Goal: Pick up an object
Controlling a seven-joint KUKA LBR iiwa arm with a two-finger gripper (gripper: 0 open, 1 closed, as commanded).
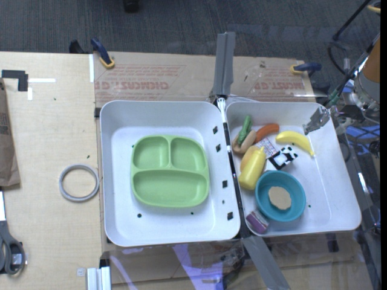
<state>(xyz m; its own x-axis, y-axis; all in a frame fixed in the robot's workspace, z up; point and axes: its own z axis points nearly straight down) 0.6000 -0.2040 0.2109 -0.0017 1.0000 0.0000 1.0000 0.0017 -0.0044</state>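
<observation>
Gripper (317,121) at right edge of frame, over upper right of right bin (338,180), just beside banana (294,141); finger state unclear. Blue bowl (280,196), yellow bottle (252,167) lower in bin. Green tray (170,171) in left bin (115,162).

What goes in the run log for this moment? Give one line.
gripper: over right bin, beside banana | grasp: none seen | left bin: green plate
</observation>
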